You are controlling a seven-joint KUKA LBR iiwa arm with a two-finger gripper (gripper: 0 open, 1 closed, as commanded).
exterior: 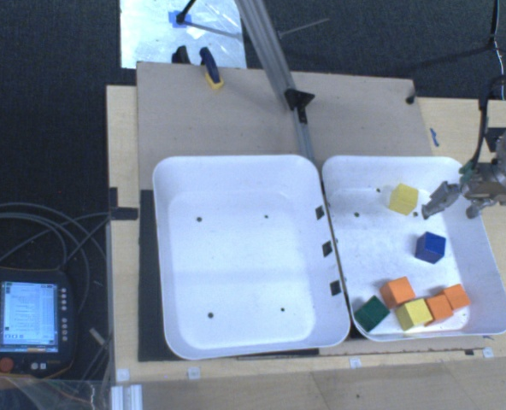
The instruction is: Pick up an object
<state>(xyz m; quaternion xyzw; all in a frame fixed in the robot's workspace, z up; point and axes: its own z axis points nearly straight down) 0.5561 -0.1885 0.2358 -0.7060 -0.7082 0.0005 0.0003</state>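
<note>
Dark carpet surrounds a pale wooden table (236, 118) bearing two shallow white plastic bins, where the claw (445, 199) hangs over the right bin (492, 272), seemingly poised to pick, fingers slightly parted and holding nothing, a yellow cube (403, 199) just left, a blue cube (430, 247) just below.

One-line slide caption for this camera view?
Gripper hovers over the right bin beside a yellow cube, other cubes clustered at its near edge.

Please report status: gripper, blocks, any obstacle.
Gripper above right bin, holding nothing. Yellow block just beside it, blue block below. Path unobstructed.
</note>
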